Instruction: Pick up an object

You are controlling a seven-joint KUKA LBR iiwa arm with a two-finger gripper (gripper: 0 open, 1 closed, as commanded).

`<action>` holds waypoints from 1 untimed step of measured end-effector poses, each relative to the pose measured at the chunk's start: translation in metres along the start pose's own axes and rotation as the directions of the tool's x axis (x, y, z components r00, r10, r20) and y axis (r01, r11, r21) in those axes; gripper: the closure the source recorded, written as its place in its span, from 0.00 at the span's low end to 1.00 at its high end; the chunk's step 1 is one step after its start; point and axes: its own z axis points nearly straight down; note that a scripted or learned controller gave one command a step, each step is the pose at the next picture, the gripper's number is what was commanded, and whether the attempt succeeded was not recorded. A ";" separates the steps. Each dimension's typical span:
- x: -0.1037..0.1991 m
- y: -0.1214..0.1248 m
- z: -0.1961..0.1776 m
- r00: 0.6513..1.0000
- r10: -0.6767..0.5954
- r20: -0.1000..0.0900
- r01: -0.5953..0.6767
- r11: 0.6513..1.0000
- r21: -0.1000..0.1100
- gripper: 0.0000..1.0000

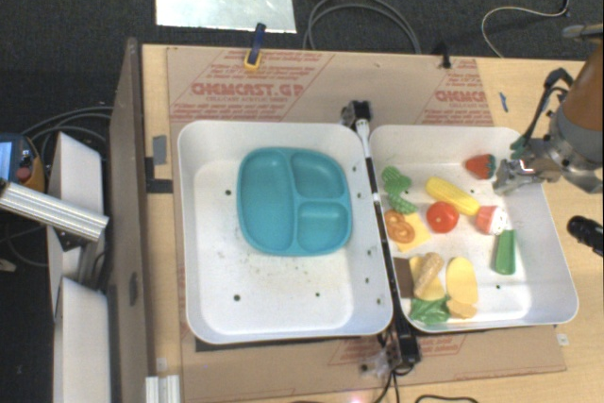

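Two shallow white bins sit side by side on the desk (151, 203), over a cardboard sheet (283, 80) with faded red print, too faint to read. The left bin (203, 297) holds one smooth teal divided plate (293, 201). The right bin (547, 297) holds about ten glossy toy foods — one yellow corn cob (451, 195), one red tomato (442, 217), one green cucumber (504, 252). The gripper (522, 169) hovers at its far right edge — grip state cannot be told

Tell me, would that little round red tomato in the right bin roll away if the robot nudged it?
Probably. The round red toy tomato looks smooth and ball-shaped, so a push could send it rolling. The yellow corn cob close beside it might stop it. It looks like glossy plastic, likely light and slippery.
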 end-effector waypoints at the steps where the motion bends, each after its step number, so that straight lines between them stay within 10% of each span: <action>1: 0.018 0.014 0.008 1.000 -0.001 -0.004 0.001 1.000 0.005 1.00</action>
